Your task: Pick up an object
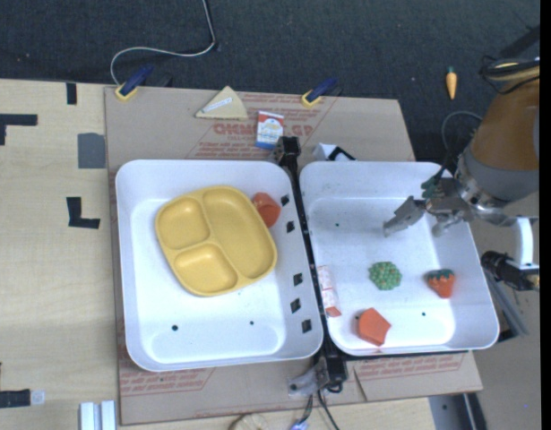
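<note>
Landmark for these notes: the green broccoli-like piece (384,275), lying on the floor of the right bin (347,195).

The gripper (417,211) hangs above and a little right of the green piece, over bare bin floor, near the bin's right wall. Its two fingers are spread apart, one pointing down-left toward the bin centre, the other shorter one angled right. Nothing sits between them, so we record it as released and carrying nothing.

Candidates to lift: the green piece itself; a small red strawberry-like piece (442,282) just right of it, close to the bin wall; an orange block (373,326) below and slightly left of it, near the front rim. All three lie apart from each other.

Far left of the green piece, in the other bin, sits a yellow divided plate (214,238) with a small red-orange item (268,210) at its upper right edge.

Our judgement on the step: we are in the approach, nothing picked yet. The green piece looks the best target, as it has open floor on all sides. We would centre the spread fingers over it, then descend straight. The strawberry is riskier, since the wall may block one finger.
</note>
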Robot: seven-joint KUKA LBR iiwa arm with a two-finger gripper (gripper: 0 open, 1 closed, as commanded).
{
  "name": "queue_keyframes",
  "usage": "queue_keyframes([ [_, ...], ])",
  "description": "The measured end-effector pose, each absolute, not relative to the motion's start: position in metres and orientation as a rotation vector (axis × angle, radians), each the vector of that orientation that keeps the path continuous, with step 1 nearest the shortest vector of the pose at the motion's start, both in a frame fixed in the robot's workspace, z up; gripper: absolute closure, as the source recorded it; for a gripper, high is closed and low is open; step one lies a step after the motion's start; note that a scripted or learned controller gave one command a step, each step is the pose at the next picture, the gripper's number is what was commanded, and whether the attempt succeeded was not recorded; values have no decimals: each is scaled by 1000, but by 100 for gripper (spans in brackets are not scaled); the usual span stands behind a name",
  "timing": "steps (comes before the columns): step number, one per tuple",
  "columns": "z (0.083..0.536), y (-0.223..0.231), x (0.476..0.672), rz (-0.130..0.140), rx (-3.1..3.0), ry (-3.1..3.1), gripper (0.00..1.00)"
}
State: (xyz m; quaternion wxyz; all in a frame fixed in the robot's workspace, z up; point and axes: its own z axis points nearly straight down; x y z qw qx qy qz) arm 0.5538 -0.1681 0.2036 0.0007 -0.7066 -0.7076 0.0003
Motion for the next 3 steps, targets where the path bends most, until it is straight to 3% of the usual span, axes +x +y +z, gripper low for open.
queue_keyframes([
  [1,86,-149,526,-2,-2220,-2223,0],
  [2,96,-150,527,-1,-2225,-2225,100],
  [3,185,-51,557,-2,-2217,-2225,100],
])
